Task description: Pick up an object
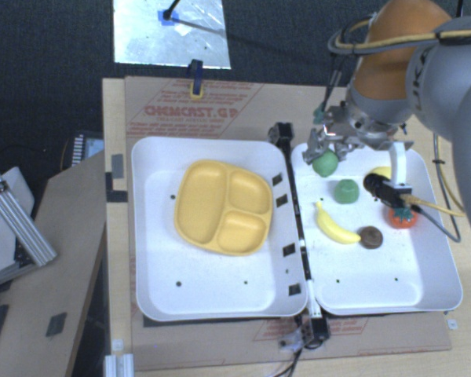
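The gripper (327, 151) sat at the right bin's (424, 289) far-left corner, seemingly clamping a green ball (326, 163); a straight, slow lift would have kept it seated.

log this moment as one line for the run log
gripper over right bin, at green ball | hold: unconfirmed | right bin: banana, green cup, brown disc | left bin: yellow divided plate

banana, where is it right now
The banana lies in the right bin, near its left wall, just below the green cup and left of the brown disc.
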Motion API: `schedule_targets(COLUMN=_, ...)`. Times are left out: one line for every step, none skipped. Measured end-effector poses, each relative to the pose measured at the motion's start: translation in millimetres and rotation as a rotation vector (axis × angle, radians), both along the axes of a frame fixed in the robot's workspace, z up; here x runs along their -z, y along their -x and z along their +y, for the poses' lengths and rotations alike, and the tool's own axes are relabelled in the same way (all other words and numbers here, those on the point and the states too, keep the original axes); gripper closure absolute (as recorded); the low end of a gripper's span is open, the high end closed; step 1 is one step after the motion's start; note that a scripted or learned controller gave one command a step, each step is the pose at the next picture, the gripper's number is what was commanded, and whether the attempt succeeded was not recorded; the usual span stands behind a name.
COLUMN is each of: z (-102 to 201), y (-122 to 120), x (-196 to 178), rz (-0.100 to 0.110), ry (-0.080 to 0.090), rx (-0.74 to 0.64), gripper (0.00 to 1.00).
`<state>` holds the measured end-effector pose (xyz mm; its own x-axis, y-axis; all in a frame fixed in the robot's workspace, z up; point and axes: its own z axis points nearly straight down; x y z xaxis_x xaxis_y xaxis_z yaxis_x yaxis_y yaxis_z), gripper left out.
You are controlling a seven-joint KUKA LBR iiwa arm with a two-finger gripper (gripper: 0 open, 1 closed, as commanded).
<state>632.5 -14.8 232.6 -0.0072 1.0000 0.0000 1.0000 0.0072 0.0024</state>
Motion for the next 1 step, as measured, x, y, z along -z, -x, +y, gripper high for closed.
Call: schedule_targets(z=58.9, y=0.7, x=11.2, rz=0.001, ry=-0.001, rx=-0.002, gripper=1.00)
